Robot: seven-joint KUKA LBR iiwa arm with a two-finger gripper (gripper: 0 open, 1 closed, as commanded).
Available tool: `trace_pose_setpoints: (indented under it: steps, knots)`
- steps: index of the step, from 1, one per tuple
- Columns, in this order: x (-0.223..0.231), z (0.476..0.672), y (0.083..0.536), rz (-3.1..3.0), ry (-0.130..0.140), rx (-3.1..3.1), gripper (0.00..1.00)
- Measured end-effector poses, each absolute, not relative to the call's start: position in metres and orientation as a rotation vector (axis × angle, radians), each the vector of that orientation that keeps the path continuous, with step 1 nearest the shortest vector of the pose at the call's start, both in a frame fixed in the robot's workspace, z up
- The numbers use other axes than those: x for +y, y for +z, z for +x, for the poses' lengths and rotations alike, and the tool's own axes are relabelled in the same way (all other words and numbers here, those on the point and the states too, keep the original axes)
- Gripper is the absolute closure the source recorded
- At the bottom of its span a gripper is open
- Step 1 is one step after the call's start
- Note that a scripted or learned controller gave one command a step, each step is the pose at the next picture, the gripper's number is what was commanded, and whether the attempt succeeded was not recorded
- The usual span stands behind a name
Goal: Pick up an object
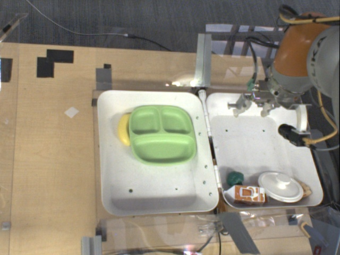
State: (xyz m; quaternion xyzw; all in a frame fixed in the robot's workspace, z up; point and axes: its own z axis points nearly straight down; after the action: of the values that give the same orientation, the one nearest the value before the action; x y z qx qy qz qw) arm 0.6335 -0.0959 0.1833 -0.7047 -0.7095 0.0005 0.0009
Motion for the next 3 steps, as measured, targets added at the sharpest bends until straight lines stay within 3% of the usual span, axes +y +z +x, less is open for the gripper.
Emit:
trace_pose_setpoints:
  steps: [1, 2, 3]
  knots:
    - [-0.095, 0.635, 0.191, -2.206, 0.002, -2.232, 1.0]
    - [-0.095, 0.635, 0.191, -2.207, 0.002, -2.231, 0.0]
    - [-0.138, 0.646, 0.085, -2.458, -0.006, -1.962, 0.0]
